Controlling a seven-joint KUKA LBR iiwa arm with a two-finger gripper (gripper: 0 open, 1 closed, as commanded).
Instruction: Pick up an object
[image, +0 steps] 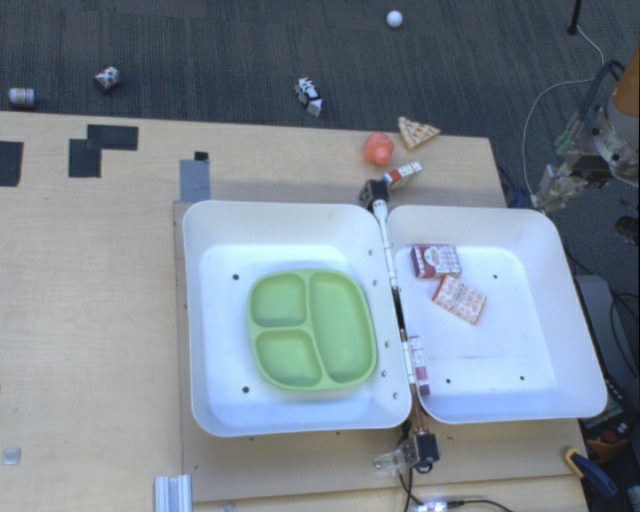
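so gripper (565, 180) sits off the right bin (545, 330), finger state unclear, i cannot tell. best target below-left of it: red carton (437, 260) or patterned packet (460, 299), straddle one only.

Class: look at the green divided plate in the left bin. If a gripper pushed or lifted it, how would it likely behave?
The green plate looks like moulded plastic, so probably stiff and light. It lies flat in the left bin, so it should slide, not roll. Its low rim may be hard to pinch.

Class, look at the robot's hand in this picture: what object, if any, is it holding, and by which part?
Nothing is seen held. The hand sits off the bench at the right, away from the two small packets lying in the right bin.
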